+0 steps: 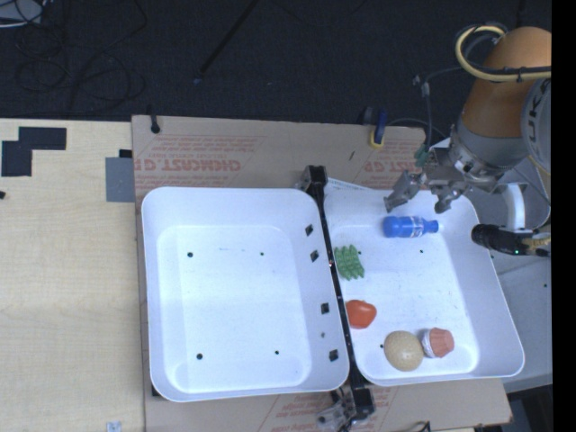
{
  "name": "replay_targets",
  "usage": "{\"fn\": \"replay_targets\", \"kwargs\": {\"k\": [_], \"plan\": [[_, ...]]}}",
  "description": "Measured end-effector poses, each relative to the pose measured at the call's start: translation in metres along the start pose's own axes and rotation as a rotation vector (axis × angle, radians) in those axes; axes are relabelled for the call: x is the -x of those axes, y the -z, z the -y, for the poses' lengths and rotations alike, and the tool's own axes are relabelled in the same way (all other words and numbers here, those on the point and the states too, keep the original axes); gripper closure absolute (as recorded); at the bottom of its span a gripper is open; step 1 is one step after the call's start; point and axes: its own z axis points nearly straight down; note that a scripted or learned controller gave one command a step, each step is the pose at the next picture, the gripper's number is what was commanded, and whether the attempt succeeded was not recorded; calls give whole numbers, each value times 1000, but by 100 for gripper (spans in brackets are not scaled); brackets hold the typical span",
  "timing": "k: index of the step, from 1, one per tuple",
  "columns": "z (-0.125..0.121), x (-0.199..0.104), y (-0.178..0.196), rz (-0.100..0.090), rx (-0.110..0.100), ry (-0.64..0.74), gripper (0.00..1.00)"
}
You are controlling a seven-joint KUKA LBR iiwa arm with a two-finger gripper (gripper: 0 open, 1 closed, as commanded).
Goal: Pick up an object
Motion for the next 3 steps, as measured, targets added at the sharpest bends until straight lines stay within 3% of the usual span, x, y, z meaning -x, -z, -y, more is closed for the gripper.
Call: {"fn": "replay_targets", "kwargs": {"k": [1, 2, 3], "plan": [[22, -47, -134, -2, -4, 1, 0], [69, -11, -9, 3, 8, -4, 0], [110, -42, -110, -3, -8, -3, 0]]}}
